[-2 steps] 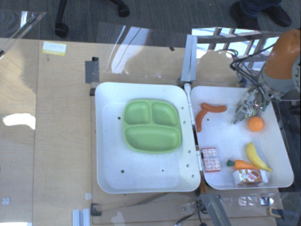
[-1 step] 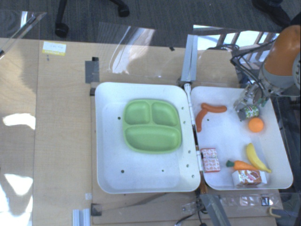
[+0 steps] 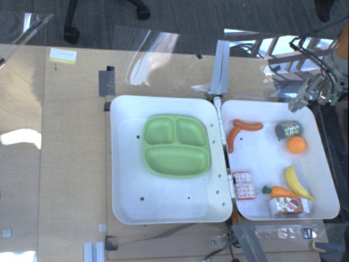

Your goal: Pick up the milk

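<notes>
White card with a red print: that is the milk [image 3: 287, 205], a small carton lying on its side in the near right corner of the right bin [image 3: 262, 160], close against the front wall. Its long side runs roughly along that wall, and the printed face is turned up toward the camera. The lettering is too small to read.

A carrot [image 3: 283, 191] lies just behind the carton and seems to touch its upper edge. A banana [image 3: 297, 183] curves down beside the carrot's tip. With the wall on one side and the carrot on the other, the carton looks hemmed in. A grasp from above would probably need to close across its shorter width, where there is room.

Further left, by the dividing wall, sits a small red-and-white box [image 3: 243, 184], well apart from the milk. Toward the back of the bin are an orange [image 3: 296, 145], a dark can [image 3: 287, 129] just behind it, and two sausages [image 3: 242, 131].

The left bin [image 3: 125, 195] holds a green divided tray [image 3: 177, 146].

The gripper [image 3: 304, 98] hangs over the bin's far right corner, well apart from the milk, with the can and orange between them. It carries nothing, and whether it is apart or together cannot be told from this view. By my reading, the approach has not begun.
</notes>
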`<state>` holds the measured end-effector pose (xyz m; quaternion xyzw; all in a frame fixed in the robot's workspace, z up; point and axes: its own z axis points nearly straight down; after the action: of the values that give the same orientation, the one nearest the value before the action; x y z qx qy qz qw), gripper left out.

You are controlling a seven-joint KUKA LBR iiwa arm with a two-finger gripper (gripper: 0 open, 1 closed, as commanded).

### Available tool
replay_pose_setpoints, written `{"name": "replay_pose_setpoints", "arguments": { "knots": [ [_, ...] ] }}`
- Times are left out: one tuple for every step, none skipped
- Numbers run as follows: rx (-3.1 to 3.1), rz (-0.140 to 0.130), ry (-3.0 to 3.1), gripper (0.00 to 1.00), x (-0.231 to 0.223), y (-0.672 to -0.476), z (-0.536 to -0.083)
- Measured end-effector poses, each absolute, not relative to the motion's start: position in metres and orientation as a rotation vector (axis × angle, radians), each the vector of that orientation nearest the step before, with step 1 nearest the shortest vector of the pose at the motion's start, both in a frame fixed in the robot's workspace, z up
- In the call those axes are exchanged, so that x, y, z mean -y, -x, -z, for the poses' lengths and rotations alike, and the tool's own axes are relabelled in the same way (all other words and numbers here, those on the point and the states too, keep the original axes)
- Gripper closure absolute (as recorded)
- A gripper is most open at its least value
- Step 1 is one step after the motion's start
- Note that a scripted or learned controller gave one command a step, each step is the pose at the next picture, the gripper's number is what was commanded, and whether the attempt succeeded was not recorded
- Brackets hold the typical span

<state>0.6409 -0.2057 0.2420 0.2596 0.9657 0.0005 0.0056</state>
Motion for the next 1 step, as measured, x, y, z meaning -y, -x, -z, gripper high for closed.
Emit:
{"name": "replay_pose_setpoints", "arguments": {
  "knots": [
    [-3.007,-0.002,-0.887,1.00,0.2056,-0.5638,-0.2348]
  ]
}}
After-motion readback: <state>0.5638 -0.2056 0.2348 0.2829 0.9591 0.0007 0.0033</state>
